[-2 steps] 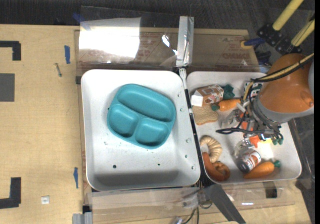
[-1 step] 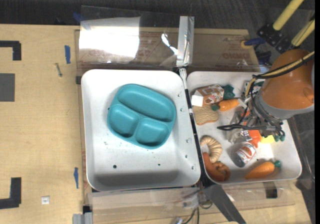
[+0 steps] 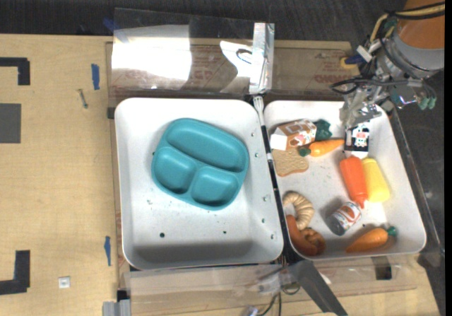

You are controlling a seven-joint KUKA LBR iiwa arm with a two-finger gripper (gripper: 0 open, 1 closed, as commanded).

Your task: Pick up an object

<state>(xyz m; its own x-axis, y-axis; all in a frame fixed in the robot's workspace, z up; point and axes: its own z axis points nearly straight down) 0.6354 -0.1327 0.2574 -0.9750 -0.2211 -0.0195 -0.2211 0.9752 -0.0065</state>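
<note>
While the arm (image 3: pixel 417 18) reaches in from the right, its jaws (image 3: pixel 360 108) hang above the far edge of the right bin (image 3: pixel 413 194), just over a small black-and-white carton (image 3: pixel 360 139); whether they are open or closed cannot be told. Beside the carton lie an orange bottle (image 3: pixel 354 179), a yellow piece (image 3: pixel 376 180), two carrots (image 3: pixel 326 147) (image 3: pixel 369 238), a can (image 3: pixel 344 217), a cracker (image 3: pixel 290 160) and a croissant (image 3: pixel 299 208). A teal divided plate (image 3: pixel 200 162) sits in the left bin (image 3: pixel 134 187) on the counter (image 3: pixel 56 166)

Toys crowd the right bin (image 3: pixel 413 226); its bare centre (image 3: pixel 321 177) offers room.
</note>
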